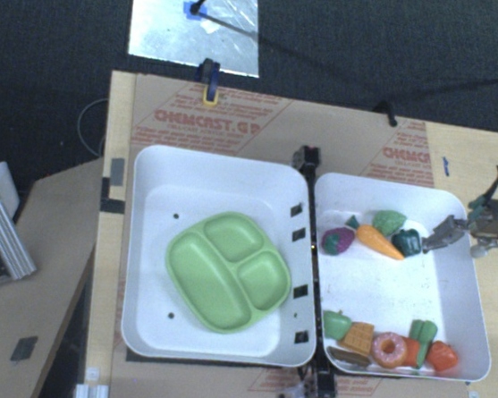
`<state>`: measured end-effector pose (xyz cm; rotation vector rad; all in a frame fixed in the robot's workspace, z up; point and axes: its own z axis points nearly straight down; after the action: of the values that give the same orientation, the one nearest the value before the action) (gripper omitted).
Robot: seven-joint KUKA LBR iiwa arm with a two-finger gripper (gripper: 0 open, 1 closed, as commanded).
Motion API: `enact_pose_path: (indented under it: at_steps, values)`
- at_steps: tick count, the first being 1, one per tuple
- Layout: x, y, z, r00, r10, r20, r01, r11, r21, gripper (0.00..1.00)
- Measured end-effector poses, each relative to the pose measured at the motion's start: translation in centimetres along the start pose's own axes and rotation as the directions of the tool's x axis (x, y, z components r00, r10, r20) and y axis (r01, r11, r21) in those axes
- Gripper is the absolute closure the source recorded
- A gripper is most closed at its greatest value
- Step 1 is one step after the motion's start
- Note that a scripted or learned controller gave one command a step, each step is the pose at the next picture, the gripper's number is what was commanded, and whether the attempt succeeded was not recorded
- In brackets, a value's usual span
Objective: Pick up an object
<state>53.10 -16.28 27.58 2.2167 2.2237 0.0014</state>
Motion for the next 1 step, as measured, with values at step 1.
enact_pose_path:
  at_steps: [1]
  values:
    - [0.28, -0.17, 4.20, 1.000, 0.002, -0.001, -0.002, 1.000, 0.003, 0.00]
